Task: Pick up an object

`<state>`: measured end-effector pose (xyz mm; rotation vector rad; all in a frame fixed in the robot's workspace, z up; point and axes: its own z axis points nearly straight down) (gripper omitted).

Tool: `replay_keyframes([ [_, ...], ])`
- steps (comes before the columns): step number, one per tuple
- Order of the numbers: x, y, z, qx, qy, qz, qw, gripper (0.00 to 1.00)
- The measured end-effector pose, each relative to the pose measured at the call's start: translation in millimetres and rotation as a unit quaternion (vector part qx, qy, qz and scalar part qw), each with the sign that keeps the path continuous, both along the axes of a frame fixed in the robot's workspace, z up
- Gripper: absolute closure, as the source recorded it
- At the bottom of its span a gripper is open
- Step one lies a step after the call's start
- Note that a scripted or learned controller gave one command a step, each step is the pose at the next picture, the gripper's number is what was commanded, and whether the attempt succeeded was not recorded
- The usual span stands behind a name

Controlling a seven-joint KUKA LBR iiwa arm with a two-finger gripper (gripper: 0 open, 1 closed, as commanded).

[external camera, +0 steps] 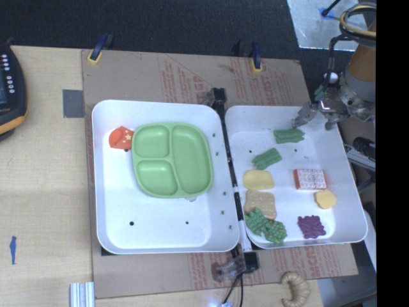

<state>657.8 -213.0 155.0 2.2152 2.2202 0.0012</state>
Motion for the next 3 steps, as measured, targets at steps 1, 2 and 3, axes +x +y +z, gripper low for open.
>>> replay_keyframes([
  [1, -2, 8, -50, 0.0015, 0.005, 0.002, 1.0, 0.0],
  [2, -1, 1, -61, 0.002, 0.004, 0.001, 1.0, 0.0],
  [3, -1, 1, -42, 0.0009, 0.002, 0.001, 1.0, 0.0],
])
